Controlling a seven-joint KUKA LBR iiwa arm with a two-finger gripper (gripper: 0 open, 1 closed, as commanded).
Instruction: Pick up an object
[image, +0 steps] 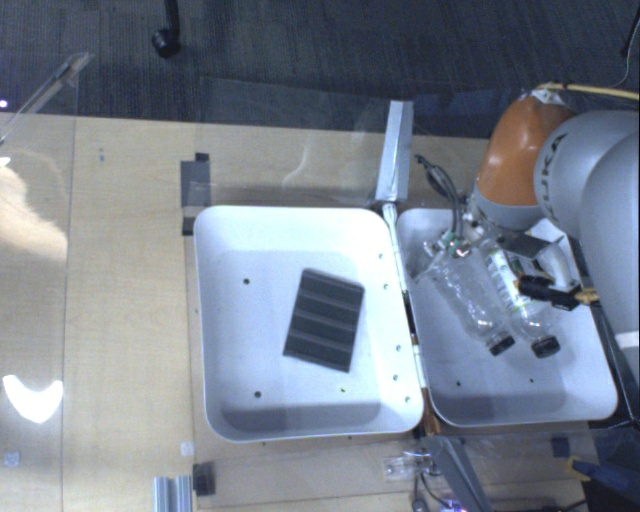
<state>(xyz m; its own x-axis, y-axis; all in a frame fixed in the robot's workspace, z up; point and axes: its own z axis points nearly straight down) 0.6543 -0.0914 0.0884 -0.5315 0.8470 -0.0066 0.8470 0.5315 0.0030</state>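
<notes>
Wooden bench (110, 330), ribbed dark slab (324, 320).

A dark ridged rectangular pad (324, 320) is laid flat, slightly tilted, near the middle of the left bin (225, 240).

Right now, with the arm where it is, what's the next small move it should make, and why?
Probably shift the gripper across into the left bin. The one clear object, a dark ribbed rectangular block, lies flat there, while the gripper hangs over the right bin with nothing between its black fingertips.
</notes>
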